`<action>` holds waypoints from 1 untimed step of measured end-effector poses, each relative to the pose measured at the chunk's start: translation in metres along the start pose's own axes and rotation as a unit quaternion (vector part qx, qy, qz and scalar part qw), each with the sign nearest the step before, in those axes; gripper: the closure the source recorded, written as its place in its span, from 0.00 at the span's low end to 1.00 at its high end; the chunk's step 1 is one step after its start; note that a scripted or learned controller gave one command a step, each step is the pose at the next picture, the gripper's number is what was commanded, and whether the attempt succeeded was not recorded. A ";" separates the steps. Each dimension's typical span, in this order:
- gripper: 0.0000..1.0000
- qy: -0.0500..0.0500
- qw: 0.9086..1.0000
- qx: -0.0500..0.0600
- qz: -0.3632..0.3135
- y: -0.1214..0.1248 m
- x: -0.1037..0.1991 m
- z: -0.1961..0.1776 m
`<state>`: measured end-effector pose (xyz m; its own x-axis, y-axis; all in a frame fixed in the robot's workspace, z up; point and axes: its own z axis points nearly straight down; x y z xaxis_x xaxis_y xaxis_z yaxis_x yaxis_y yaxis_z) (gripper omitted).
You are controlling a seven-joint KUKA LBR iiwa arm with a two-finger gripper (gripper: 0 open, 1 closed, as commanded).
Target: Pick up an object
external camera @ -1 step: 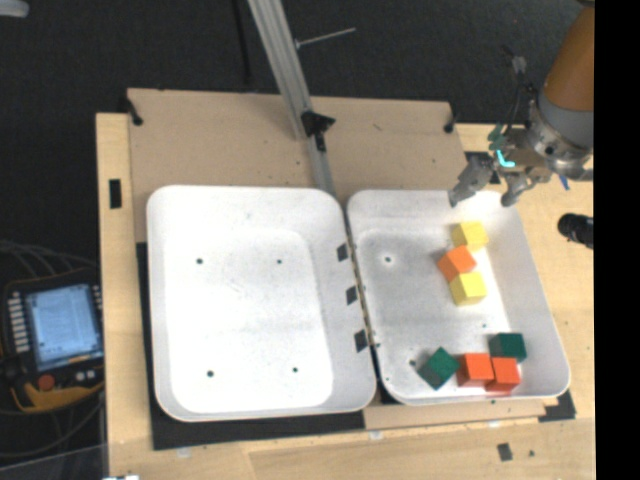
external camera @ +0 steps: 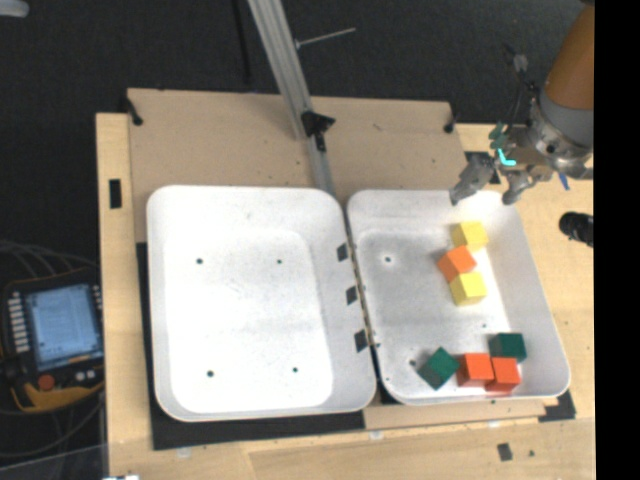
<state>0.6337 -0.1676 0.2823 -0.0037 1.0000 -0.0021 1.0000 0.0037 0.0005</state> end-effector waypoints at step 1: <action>0.00 0.000 1.000 0.002 0.002 -0.003 -0.001 0.042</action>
<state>0.6309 -0.1690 0.2403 0.0004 1.0000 -0.0024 1.0000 -0.0004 -0.0034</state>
